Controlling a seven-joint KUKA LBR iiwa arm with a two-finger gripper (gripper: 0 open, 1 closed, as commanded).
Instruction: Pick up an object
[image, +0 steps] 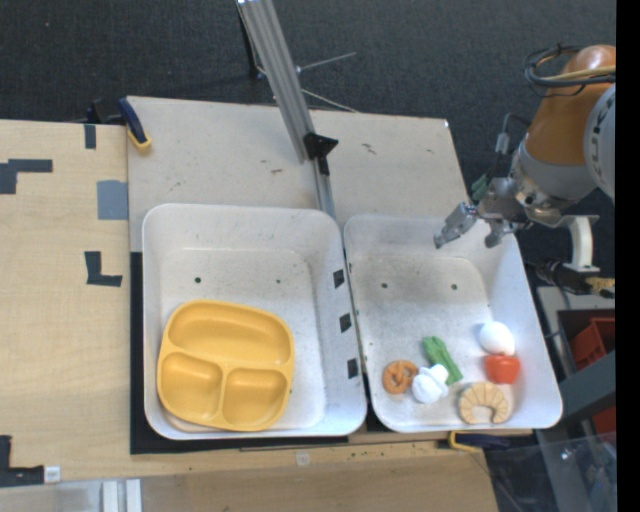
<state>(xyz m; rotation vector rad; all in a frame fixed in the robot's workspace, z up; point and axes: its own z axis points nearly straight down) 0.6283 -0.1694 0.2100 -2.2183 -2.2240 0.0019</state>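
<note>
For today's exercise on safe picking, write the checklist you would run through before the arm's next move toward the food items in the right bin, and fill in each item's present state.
1. Claw carries nothing: ok, nothing shows between its fingers.
2. Claw is over the right bin: ok, at its far edge.
3. Targets lie in reach in that bin: ok, egg, tomato, croissant, pretzel, green piece and white piece cluster at the near end.
4. Items spaced for a clean grasp: not ok, several touch.
5. Yellow tray out of the way: ok, in the left bin.
</note>
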